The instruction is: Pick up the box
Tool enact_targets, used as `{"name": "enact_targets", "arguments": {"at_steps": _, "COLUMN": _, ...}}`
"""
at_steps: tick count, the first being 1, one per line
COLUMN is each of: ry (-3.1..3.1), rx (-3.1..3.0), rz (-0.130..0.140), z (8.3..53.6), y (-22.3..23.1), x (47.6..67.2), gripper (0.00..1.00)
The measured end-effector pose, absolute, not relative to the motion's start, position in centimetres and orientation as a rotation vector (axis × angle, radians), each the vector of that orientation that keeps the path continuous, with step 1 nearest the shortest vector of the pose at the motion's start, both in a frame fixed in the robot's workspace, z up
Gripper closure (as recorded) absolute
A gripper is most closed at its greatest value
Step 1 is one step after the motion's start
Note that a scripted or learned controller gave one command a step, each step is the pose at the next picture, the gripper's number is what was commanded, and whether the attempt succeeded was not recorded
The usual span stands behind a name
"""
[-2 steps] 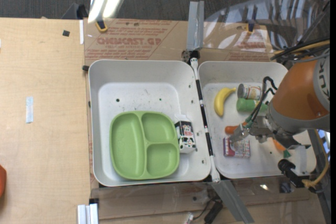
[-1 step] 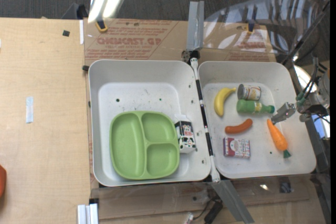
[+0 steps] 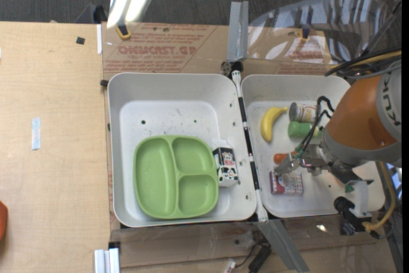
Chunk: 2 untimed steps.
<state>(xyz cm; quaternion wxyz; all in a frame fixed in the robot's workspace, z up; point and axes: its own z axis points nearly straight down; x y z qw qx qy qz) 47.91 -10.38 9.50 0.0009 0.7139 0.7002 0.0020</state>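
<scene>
Standing on end in the left bin, the box looks like a small black-and-white printed carton, wedged between the green divided plate and the bin's right wall, touching or nearly touching both. It looks light and stiff, thin card that would dent under a hard squeeze, with smooth printed faces that could slip. The best hold, I'd say, is across its narrow sides from above, though the plate rim leaves little room. The tool hangs over the right bin, near a pink packet and something orange, with a banana and a can beyond. I cannot tell how it is set.
</scene>
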Motion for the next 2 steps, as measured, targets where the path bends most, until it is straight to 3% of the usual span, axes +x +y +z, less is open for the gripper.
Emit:
{"name": "enact_targets", "arguments": {"at_steps": 1, "ry": 2.192, "rx": 2.244, "rz": 0.009, "z": 10.40, "y": -10.46, "x": 48.02, "gripper": 1.00}}
{"name": "enact_targets", "arguments": {"at_steps": 2, "ry": 2.193, "rx": 2.243, "rz": 0.009, "z": 10.41, "y": -10.46, "x": 48.02, "gripper": 0.00}}
